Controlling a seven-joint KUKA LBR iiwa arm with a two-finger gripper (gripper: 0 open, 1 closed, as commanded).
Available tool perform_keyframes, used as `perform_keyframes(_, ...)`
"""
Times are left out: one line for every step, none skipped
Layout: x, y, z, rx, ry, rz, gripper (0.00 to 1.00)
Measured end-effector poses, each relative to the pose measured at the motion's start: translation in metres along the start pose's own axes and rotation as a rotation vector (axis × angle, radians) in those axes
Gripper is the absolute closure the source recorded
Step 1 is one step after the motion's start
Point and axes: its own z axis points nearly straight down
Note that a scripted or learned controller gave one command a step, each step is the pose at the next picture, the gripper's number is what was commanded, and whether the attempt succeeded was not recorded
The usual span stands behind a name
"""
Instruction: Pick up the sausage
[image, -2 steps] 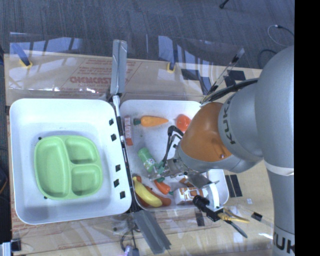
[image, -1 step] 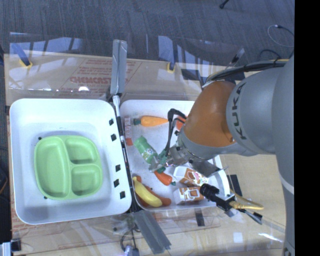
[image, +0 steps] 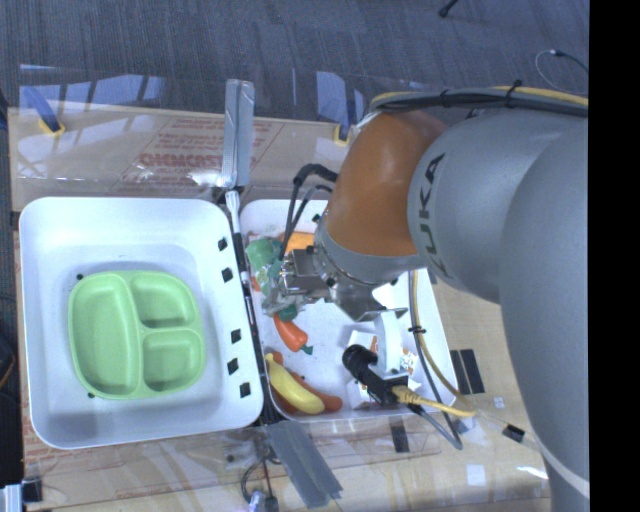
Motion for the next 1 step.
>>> perform_keyframes(-0.0801, -0.0147, 0.0646, 0.005, 0.0, 0.181, 1.0)
